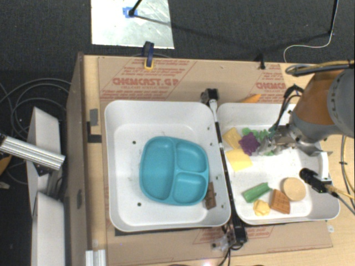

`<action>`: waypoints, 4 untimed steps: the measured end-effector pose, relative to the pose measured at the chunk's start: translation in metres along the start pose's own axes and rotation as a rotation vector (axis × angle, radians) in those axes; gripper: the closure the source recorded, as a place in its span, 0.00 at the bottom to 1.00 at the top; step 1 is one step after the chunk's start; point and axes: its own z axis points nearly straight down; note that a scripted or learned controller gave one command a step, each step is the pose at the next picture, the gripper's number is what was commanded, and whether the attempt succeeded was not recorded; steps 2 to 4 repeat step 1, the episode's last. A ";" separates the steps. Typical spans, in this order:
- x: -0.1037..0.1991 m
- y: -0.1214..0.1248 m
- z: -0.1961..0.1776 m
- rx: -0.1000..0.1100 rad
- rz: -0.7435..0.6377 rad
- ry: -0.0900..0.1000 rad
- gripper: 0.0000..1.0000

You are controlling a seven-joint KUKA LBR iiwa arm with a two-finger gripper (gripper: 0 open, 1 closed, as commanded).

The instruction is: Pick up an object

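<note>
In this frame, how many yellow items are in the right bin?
3. One yellow block near the bin's upper left, a bigger yellow block just below the purple item, and a small yellow piece at the bottom edge. The arm may hide more.

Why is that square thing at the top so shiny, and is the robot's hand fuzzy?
In the camera view, the square sheet on the dark floor bounces back the light, so it glares pale and washed out. The gripper, down in the right bin beside the purple toy, looks soft and smeared, too blurry to make out clearly. The blue plate is evenly lit, with barely any shadow.
</note>
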 end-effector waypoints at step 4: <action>0.033 -0.013 -0.106 -0.005 -0.003 0.000 1.00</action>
